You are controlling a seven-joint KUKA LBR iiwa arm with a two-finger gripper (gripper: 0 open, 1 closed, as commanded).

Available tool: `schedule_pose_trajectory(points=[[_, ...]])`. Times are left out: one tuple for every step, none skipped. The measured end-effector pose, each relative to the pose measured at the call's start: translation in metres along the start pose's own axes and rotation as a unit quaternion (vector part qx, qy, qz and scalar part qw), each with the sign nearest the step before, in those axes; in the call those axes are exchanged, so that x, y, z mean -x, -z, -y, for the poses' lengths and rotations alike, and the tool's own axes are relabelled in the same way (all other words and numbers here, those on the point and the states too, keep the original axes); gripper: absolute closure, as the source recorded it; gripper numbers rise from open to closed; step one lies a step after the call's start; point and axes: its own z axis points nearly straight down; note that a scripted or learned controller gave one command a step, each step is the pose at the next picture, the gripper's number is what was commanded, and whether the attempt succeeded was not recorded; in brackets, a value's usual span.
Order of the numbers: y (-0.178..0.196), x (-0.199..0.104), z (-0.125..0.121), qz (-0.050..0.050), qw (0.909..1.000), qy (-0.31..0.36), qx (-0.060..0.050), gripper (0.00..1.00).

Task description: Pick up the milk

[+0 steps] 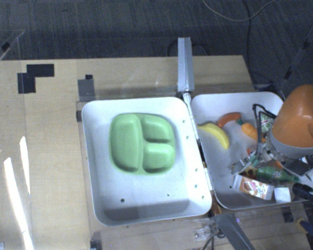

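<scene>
Milk carton lies on its side near the front edge of the right bin, as I read it. My arm hangs over that bin, its gripper low among the clutter just above the carton. How far its fingers are spread I cannot tell. A banana lies further back. The left bin holds a green divided tray.
</scene>
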Motion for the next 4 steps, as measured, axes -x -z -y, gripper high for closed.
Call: schedule_pose_trajectory(points=[[0.033, 0.042, -0.042, -0.011, 0.9783, 0.207, -0.010, 0.00], [-0.006, -0.022, -0.023, -0.010, 0.9572, 0.289, -0.007, 0.00], [0.089, -0.041, -0.110, -0.011, 0.9792, 0.202, -0.009, 0.00], [0.056, 0.045, -0.157, -0.011, 0.9772, 0.212, -0.010, 0.00]])
